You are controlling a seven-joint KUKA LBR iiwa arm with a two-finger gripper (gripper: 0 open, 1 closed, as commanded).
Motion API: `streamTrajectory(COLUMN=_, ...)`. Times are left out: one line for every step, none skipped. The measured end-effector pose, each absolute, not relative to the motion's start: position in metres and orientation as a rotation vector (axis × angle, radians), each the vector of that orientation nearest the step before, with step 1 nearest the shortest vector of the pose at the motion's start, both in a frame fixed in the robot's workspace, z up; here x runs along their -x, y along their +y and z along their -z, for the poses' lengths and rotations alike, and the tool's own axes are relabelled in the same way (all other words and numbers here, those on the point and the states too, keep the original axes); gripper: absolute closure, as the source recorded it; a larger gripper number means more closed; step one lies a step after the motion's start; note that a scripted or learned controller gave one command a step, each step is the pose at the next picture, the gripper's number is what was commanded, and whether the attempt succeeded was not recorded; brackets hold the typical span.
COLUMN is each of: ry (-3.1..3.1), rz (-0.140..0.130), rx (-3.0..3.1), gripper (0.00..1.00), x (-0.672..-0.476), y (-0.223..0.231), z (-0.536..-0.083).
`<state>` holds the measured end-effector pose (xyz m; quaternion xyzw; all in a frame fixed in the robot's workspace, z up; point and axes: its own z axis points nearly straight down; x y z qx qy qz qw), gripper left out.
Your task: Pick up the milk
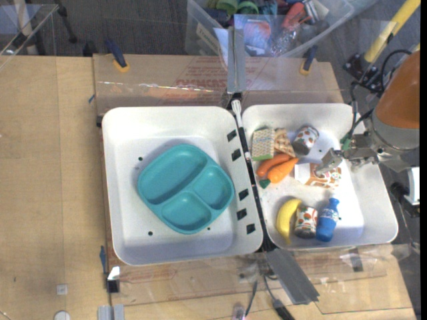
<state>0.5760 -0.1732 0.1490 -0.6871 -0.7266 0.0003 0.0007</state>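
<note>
Left bin (pixel 120 179) holds a teal tray (pixel 185 189); right bin (pixel 373 205) holds food items; tool (pixel 331 157) grip state unclear.

Grey arm (pixel 400 135) with a broad orange band (pixel 403 95) above the wrist. Black cables (pixel 373 69) looped beside the band. Small metal gripper (pixel 331 157) of dull silver, with a green spot near its base.

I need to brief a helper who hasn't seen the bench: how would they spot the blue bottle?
Look in the right-hand white bin, along its near edge. Three items sit in a row there: a yellow banana, a small can, then the blue bottle, the only blue item there.
</note>
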Motion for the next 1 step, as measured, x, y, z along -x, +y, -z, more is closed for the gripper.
streamTrajectory(ry=-2.137, rz=0.035, rx=2.336, gripper=0.0, x=-0.6014, y=-0.1815, z=-0.1143)
